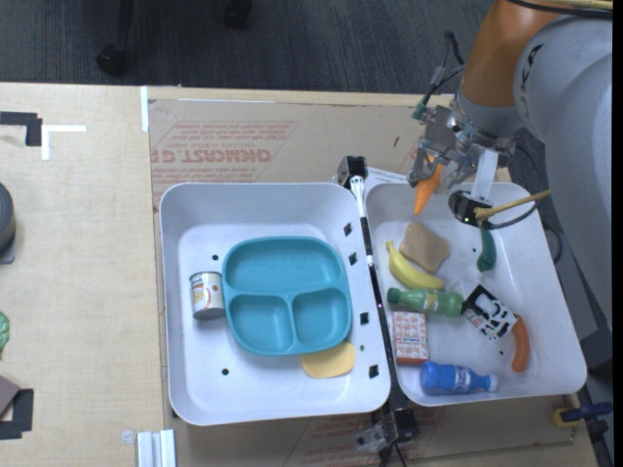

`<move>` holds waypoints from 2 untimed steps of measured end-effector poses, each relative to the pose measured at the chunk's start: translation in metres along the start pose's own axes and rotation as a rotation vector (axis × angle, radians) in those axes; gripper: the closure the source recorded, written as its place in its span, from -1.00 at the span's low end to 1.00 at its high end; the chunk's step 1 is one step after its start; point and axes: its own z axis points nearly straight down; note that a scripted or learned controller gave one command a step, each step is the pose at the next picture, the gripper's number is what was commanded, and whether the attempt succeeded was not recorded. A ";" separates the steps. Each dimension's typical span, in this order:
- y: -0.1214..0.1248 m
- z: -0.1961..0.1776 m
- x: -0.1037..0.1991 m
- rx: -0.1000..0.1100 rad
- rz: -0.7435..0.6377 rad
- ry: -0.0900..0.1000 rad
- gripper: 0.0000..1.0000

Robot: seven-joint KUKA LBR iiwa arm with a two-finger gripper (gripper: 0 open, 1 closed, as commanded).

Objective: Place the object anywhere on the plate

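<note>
Gripping an orange carrot (423, 195) w/ gripper (429, 171) fingers pinched on it, hanging over right bin (560, 305); teal plate (288, 295) sitting in left bin (185, 358).

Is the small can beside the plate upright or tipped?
Tipped: the can lies on its side in the left bin, touching the plate's left edge.

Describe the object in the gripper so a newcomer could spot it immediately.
Start at the right bin and look to its far edge, where the gripper hangs. Between its fingers points down a small carrot, bright orange and tapered, unlike the yellow banana below it.
</note>
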 end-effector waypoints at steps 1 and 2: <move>0.000 0.000 0.000 0.000 0.001 0.000 -1.00; 0.000 0.000 0.000 0.000 0.001 0.000 -1.00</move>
